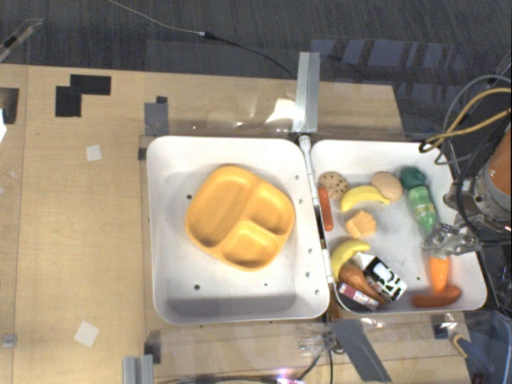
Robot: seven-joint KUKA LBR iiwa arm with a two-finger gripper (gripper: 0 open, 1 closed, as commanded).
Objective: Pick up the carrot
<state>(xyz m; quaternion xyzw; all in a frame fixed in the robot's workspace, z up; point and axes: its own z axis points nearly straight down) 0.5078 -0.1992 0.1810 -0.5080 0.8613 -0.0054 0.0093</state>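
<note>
Orange carrot just under the hand, grip state impossible to tell, touching a red sausage and liable to slip sideways.

Glossy orange plastic carrot, smooth white plastic bins, matt wooden bench.

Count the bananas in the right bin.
2. One banana lies near the bin's middle, between the cookie and the potato. The other banana lies lower down, by the left wall, above the toy car. More could be hidden under the pile.
</note>
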